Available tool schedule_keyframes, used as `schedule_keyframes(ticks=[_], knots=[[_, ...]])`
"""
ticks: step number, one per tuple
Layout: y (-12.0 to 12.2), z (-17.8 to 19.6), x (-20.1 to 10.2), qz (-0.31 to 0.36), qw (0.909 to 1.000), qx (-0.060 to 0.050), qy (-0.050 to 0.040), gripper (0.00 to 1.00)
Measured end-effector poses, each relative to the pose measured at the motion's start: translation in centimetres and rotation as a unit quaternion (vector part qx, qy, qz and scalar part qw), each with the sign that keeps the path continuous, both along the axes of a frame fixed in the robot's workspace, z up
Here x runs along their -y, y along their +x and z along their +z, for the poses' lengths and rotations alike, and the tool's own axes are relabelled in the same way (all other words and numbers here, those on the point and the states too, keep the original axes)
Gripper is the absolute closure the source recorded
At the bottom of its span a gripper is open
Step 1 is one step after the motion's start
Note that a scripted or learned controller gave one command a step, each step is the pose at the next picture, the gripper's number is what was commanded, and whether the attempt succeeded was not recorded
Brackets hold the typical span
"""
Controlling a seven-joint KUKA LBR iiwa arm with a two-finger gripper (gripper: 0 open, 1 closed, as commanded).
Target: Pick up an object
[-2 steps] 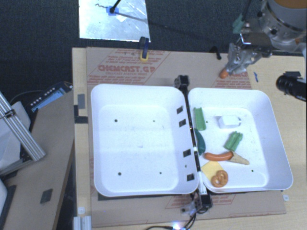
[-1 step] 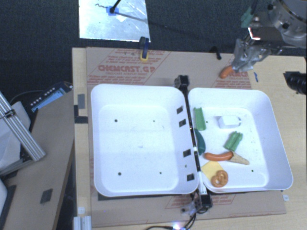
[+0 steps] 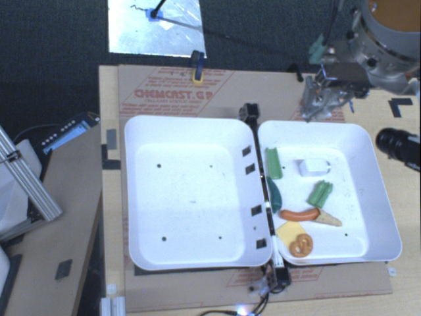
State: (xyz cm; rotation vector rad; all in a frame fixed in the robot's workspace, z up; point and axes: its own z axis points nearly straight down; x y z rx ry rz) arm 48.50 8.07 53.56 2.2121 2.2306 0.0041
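Bench: brown cardboard sheet [image 3: 177, 91] with red letters lies under two white bins, and dark carpet lies past it.
Me: my gripper [image 3: 320, 103] hangs past the far rim of the right bin [image 3: 378, 176], up in the air, touching nothing.
My jaws: I cannot tell if they are apart or pressed together. They look small and blurry, and nothing is between them that I can see.
Toys: all the small things lie in the right bin, below me and toward the near side.
White block [image 3: 314, 167]: closest to me. It looks hard, smooth and boxy, with flat sides. I think it is light and will not squash. I would pinch it across its short sides.
Green ridged piece [image 3: 320, 193]: a bit past the block. It looks like bumpy plastic, so I think it is easy to grip.
Green strip [image 3: 272, 162]: long and flat, just beside the wall between the bins. That wall may get in my way.
Sausage [image 3: 300, 214]: round, shiny, orange-red. I think it may roll or slip.
Yellow slice [image 3: 288, 231]: thin and flat on the floor, hard to get under.
Pretzel [image 3: 301, 245]: curly with holes, far from me.
Left bin [image 3: 184, 189]: smooth white plastic, a few dark dots on its floor.
Best pick: the white block, I think.
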Motion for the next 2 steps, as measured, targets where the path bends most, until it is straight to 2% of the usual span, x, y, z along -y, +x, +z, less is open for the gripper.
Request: schedule_keyframes(ticks=[2], knots=[[0.1, -0.1, -5.1, -0.001, 1.0, 0.0, 0.0001, 1.0]])
